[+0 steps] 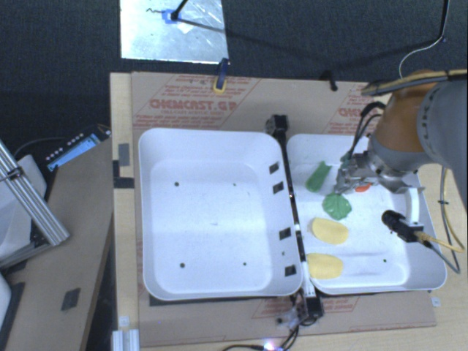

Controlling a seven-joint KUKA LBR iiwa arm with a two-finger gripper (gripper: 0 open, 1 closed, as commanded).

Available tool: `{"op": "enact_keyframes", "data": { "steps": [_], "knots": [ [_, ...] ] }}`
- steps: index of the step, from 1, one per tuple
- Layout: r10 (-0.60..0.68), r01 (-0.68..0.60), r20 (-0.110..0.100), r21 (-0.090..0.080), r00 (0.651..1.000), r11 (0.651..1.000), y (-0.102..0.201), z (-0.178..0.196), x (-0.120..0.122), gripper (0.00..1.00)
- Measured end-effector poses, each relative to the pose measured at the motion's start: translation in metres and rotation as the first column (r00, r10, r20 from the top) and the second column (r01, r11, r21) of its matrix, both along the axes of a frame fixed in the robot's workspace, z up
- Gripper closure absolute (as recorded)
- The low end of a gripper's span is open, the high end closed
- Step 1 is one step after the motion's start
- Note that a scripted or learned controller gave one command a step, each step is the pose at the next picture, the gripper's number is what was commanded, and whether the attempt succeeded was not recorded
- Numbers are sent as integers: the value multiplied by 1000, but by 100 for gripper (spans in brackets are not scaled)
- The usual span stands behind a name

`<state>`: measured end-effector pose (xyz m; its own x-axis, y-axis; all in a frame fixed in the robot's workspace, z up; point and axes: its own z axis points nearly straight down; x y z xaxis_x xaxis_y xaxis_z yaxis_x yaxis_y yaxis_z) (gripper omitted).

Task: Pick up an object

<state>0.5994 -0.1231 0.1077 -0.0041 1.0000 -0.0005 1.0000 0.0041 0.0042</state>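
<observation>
Your desk [183, 97] carries two shallow white bins side by side. The left bin [212, 210] has nothing for you to work with; everything worth picking sits in the right bin [428, 273].

The arm [420, 126] reaches in from the right and hangs low over the upper middle of the right bin. Its end effector [349, 178] sits just above and beside the round green piece [337, 207], with the long green piece [318, 176] just to its left. A small red bit [361, 189] peeks out right under the wrist. Whether the end effector is spread or clenched you cannot tell from here, and nothing can be seen caught in it.

Judging by that pose, you are at the approach or descent stage, with no pickup confirmed. The next move calls for settling on one target, most likely the round green piece or the red bit, centring over it, and closing squarely before lifting.

Nearer you, the two yellow pieces, one [330, 230] mid-bin and one [324, 265] by the front wall, lie well apart from the end effector.
</observation>
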Motion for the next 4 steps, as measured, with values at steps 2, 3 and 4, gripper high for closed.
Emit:
{"op": "enact_keyframes", "data": {
  "steps": [2, 3, 4],
  "knots": [
    [0, 0, -2, -1, 1000, 1000, 20, -23, -13, 100],
    [2, -2, 0, 0, 1000, 1000, 34, 28, 1, 100],
    [5, -5, 12, 1, 1000, 1000, 95, 301, -11, 100]
  ]
}}
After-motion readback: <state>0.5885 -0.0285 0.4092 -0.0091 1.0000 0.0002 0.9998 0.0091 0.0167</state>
